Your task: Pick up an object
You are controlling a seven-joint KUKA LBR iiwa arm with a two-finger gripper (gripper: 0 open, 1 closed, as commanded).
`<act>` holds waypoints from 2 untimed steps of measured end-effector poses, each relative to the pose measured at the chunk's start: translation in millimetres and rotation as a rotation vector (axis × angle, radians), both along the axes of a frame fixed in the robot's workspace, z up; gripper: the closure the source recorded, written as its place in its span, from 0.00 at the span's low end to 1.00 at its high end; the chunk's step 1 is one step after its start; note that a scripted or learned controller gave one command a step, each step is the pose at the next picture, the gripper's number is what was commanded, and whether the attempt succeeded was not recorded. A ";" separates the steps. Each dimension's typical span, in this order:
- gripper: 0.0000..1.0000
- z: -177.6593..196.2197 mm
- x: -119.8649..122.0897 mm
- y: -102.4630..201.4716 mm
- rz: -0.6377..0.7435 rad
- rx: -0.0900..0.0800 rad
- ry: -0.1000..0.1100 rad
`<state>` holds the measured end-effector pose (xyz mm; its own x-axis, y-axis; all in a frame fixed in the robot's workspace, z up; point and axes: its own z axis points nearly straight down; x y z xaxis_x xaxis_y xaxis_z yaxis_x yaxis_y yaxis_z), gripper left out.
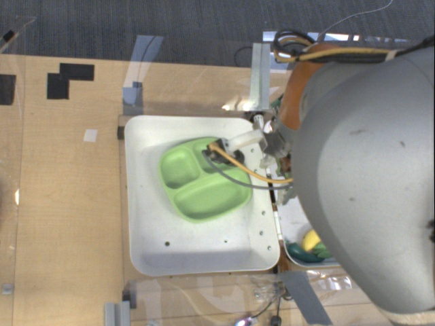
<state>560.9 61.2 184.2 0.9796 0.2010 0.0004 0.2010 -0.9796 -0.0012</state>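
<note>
Green tray lies in the left bin's upper middle, bare floor open left and below. Pincer hangs over the bin's right wall, near the tray; clenched or released cannot be told.

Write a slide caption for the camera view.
Grey arm leans over the left bin, which holds a green divided plate; a yellow thing lies in the right bin.

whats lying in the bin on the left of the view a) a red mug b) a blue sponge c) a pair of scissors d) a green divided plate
d: a green divided plate lies on the floor of the white bin on the view's left.
</note>
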 end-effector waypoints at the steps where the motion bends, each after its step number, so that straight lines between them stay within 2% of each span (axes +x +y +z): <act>1: 0.00 134.9 15.9 15.2 0.013 0.000 -0.003; 2: 0.00 134.5 15.8 15.3 0.013 0.000 -0.002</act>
<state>576.7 76.5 318.6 0.9768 0.2141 0.0020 0.2141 -0.9768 -0.0003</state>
